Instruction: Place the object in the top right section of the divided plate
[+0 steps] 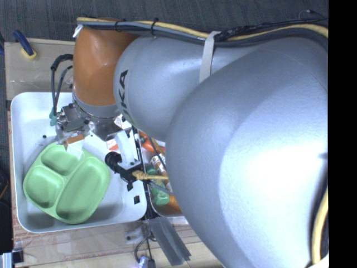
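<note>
Whether the gripper is released or clenched cannot be told. It hangs just above the upper edge of the green divided plate, which lies in the left white bin. Small mixed objects crowd the neighbouring bin beneath the grey arm on the worktop.

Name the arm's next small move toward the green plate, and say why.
Probably a short shift of the wrist out over the green plate, toward its upper right section. The wrist sits at the plate's upper edge in the left bin, not yet above that section. What it carries is hidden.
</note>
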